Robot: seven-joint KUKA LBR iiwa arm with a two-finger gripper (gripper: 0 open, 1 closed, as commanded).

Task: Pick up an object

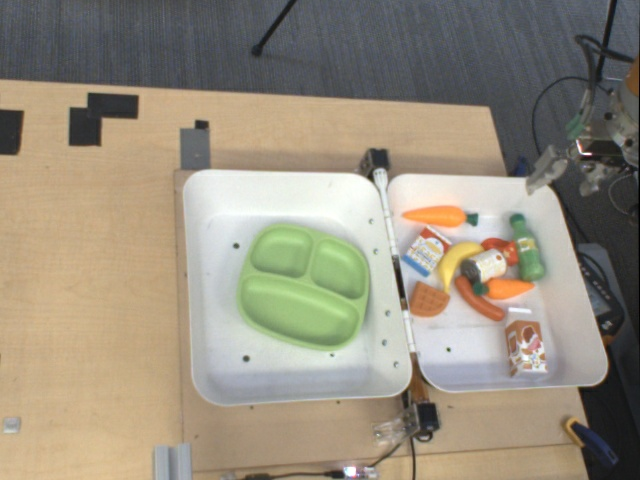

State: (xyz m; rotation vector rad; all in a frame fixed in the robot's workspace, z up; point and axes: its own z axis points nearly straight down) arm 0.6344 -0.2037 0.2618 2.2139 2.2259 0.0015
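Off at the far right, beyond the corner of the right bin, the pincer hangs over the edge of the desk; from where I stand I cannot tell how wide it is set, and nothing shows in its hold. It sits apart from the toys, just past the bin's far right corner.

Nearest to it, inside the right bin, a green bottle lies along the right side. To the left of that, along the far side, is an orange carrot with its green end pointing right. Below the carrot a small carton lies tilted, touching a yellow banana. A white can rests just beside the banana, with something red behind it. A second, smaller carrot lies near a red sausage, and a brown waffle sits toward the bin's left wall. Nearer to me, a brown and white juice box lies by itself, well apart from the cluster.

Further left, the left bin holds a green divided plate, flat and roughly in the middle.
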